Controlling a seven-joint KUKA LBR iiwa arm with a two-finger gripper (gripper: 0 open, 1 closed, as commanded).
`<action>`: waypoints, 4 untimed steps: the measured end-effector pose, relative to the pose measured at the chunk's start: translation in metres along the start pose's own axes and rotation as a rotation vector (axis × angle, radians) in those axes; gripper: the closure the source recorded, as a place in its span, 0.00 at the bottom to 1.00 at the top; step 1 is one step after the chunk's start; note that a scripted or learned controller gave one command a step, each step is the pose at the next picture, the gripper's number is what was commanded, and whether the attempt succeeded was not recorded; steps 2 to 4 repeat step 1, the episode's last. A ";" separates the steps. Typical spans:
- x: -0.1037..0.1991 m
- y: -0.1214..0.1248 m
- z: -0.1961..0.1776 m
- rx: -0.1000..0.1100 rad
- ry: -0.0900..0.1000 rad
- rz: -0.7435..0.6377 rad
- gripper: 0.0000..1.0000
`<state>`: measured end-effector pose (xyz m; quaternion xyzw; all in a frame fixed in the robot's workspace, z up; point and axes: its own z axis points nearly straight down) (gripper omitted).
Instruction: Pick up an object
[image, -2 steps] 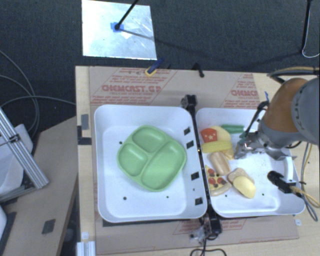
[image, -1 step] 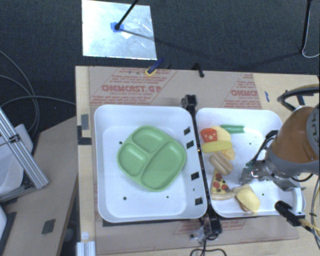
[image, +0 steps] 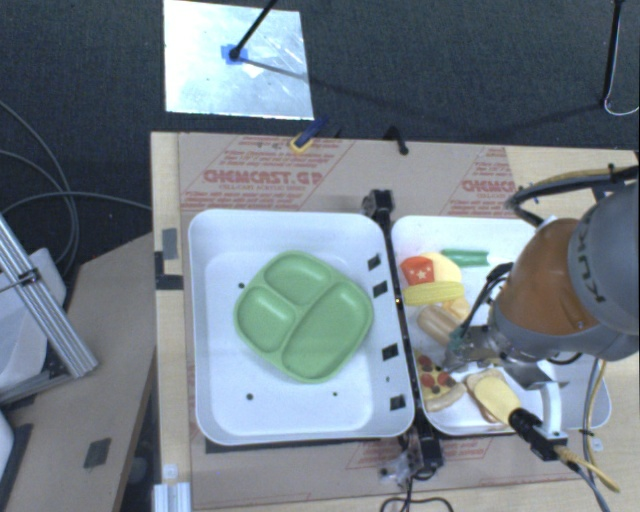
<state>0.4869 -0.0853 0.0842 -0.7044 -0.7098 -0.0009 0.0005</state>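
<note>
Two shallow white bins side by side on a cardboard-covered desk (image: 260, 165), seen from above at a slant. Left bin (image: 215, 250): one green divided plate (image: 303, 316), lying flat near the middle, three compartments up. Right bin (image: 405, 240): a heap of toy food — red-and-yellow piece (image: 430, 268) near the far left corner, corn cob (image: 432, 293) just in front of it, green stick-shaped piece (image: 464, 257) to the far side, tan bread-like piece (image: 437, 322) below the corn, pizza slice (image: 436, 385) against the near wall, pale yellow banana-like piece (image: 492, 395) beside the slice. Grey arm with orange band (image: 545, 290) reached in from the right, low over the right bin. Pincer (image: 464, 345) down among the food, between bread-like piece and pizza slice; spread or pressed together, could not be told, fingers too blurred and dark against the clutter. Nothing visibly lifted clear of the bin floor. Shiny metal sheet (image: 238, 60) on dark carpet beyond the desk.
</note>
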 end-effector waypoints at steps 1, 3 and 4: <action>0.034 0.076 -0.107 -0.016 -0.003 -0.003 1.00; 0.034 0.076 -0.107 -0.016 -0.003 -0.003 1.00; 0.034 0.076 -0.107 -0.016 -0.003 -0.003 1.00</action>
